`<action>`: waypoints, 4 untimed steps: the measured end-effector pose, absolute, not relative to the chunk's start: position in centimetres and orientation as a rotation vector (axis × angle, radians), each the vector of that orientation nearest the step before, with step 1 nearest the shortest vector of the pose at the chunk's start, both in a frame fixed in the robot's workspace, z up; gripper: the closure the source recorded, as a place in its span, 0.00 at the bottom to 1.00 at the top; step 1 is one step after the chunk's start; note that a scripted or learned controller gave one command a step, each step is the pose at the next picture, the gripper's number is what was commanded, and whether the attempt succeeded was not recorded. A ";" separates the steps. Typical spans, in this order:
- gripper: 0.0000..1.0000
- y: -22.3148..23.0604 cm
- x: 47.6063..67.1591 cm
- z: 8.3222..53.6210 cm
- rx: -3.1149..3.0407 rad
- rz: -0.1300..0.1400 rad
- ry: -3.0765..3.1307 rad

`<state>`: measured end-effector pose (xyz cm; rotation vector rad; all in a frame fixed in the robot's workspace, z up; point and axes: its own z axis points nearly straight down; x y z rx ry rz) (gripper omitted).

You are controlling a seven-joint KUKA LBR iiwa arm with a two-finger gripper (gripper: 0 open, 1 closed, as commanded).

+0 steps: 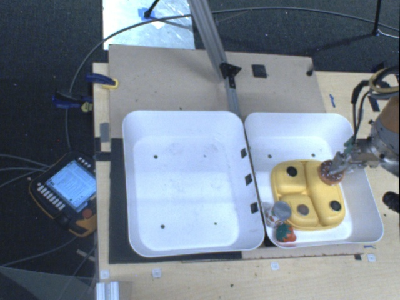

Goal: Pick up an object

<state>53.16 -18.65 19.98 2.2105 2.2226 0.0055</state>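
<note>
Arm reaches in from right, tool (pixel 331 170) down in the right bin (pixel 300 130), at the upper right edge of a yellow moulded tray (pixel 306 192); can't tell its state. Small grey piece (pixel 281 210) and red-green bit (pixel 285 232) at the tray's lower left corner.

I am reaching in from the right, my arm (pixel 389 127) angling down and leftward, my gripper (pixel 330 172) pointing low at its end.
</note>
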 end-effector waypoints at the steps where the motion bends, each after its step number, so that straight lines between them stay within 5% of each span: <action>1: 1.00 -18.7 53.3 24.6 2.211 0.005 2.224; 4: 1.00 -1.9 58.2 23.4 2.210 0.004 2.230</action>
